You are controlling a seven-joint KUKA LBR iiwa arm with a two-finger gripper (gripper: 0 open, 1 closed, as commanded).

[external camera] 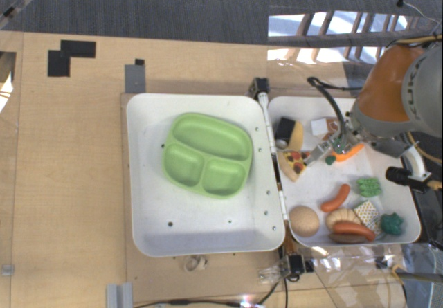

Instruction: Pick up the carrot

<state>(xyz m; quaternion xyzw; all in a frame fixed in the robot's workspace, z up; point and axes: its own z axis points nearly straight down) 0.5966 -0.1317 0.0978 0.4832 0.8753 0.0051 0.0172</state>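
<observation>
The carrot point(348, 153) is a short orange piece with a green tip, lying in the upper middle of the right bin point(408, 234). My gripper point(328, 147) hangs low over the bin, right at the carrot's left end and touching or nearly touching it. The grey arm with its orange band point(387, 88) comes in from the upper right and hides the bin's far right corner. Whether the carrot sits inside the gripper is not clear from this angle.
Around the carrot lie a yellow wedge point(297, 136), a pizza slice point(294, 165), a red sausage point(336, 197), broccoli point(369, 187), a bread roll point(303, 220), a hot dog point(349, 230) and a green piece point(392, 223). The left bin point(149, 230) holds a green divided plate point(208, 154).
</observation>
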